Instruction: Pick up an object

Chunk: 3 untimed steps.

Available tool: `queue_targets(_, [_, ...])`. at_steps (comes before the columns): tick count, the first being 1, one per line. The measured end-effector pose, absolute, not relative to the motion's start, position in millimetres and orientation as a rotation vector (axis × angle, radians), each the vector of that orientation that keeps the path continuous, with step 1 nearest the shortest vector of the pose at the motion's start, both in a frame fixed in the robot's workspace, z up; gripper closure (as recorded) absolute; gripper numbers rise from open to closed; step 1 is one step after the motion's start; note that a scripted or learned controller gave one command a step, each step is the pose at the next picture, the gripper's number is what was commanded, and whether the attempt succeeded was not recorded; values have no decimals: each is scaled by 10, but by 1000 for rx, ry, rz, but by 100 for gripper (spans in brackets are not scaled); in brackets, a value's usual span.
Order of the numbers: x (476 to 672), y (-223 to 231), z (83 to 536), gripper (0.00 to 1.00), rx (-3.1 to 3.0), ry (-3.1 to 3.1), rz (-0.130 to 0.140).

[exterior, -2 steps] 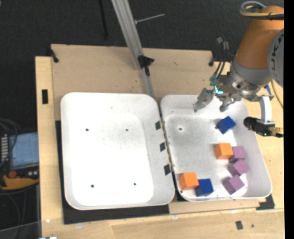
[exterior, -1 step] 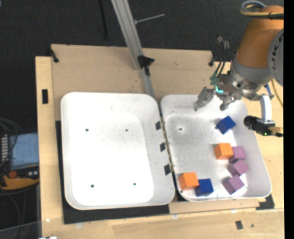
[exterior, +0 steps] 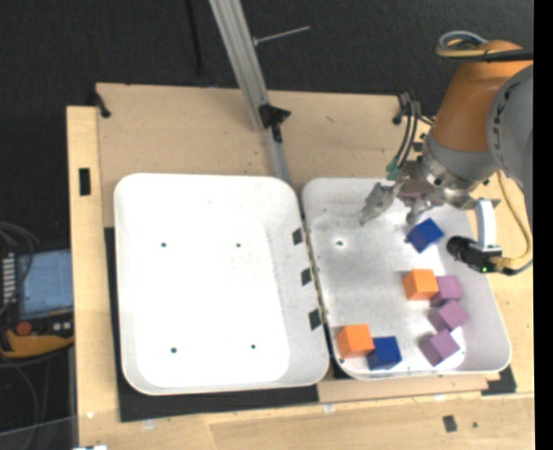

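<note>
Camera view: the pincer [exterior: 396, 209] hangs over the right bin [exterior: 351, 279], fingers spread apart, gripping nothing. A blue block [exterior: 425, 234] lies just beside one finger, turned diagonally to the bin's sides. Orange, purple and blue blocks sit nearer the bin's front.

Two bins are set side by side on the counter [exterior: 201, 129]. Blocks [exterior: 425, 234] are gathered in the right bin [exterior: 347, 279], mostly along its right and front sides.

No legible text or labels anywhere.
</note>
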<state>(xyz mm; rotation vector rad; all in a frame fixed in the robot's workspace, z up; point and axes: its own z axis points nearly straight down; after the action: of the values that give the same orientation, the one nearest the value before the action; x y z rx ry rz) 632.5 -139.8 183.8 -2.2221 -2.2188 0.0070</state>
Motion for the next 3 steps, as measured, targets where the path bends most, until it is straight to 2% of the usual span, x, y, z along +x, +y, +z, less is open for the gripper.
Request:
queue_targets(1, [6259,-1365,1238,0,-2224,-2216,6])
queue_targets(2, [6261,-1378,963,0,-2228,-2217,3])
queue_targets(3, [6274,-1386,1091,100,-2237,-2212,-4])
